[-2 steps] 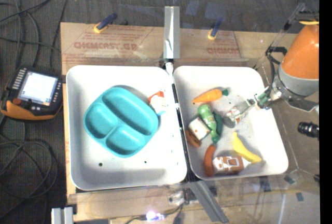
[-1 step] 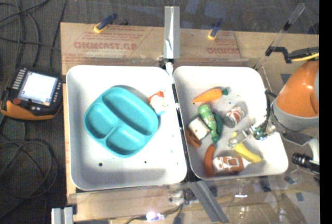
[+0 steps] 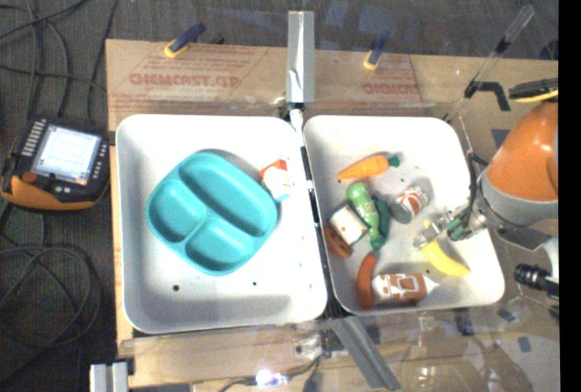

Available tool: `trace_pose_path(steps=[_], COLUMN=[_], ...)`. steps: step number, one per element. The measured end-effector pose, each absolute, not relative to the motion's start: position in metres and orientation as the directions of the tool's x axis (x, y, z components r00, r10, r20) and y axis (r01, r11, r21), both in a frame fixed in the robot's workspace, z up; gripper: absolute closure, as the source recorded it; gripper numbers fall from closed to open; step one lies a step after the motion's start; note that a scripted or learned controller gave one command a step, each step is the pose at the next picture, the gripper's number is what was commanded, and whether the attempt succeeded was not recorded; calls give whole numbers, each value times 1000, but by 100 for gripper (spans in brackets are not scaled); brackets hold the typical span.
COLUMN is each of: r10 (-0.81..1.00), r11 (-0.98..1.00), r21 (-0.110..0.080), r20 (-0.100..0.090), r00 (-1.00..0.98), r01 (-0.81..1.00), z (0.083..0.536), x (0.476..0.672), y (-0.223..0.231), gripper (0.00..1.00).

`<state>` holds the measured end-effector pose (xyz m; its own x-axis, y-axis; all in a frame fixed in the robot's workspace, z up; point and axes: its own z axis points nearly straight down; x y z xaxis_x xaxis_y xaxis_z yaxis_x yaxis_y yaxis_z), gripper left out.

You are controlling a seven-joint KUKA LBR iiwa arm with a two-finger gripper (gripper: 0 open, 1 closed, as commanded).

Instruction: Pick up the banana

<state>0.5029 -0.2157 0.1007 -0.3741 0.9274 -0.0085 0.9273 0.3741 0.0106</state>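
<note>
The yellow banana (image 3: 445, 258) lies in the right bin (image 3: 436, 134), close to its right wall and toward the front. My gripper (image 3: 451, 225) reaches in from the right and sits low just above the banana's upper end, touching or nearly touching it. The fingers are too small and blurred to read. The arm's orange band (image 3: 531, 159) rises at the right edge.
The right bin also holds a carrot (image 3: 366, 166), a green bottle (image 3: 362, 204), a small can (image 3: 410, 200), a white box (image 3: 347, 224), a sausage (image 3: 366, 277) and a carton (image 3: 399, 287). A teal divided plate (image 3: 212, 210) and a small red-white item (image 3: 276, 177) lie in the left bin (image 3: 145, 290).
</note>
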Motion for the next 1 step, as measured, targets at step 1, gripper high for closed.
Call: trace_pose_path(steps=[1], r10=[939], r11=[344], r21=[-1], r20=[-1], r00=[-344], r01=[939], z=[191], x=[538], y=[-164], gripper=[100])
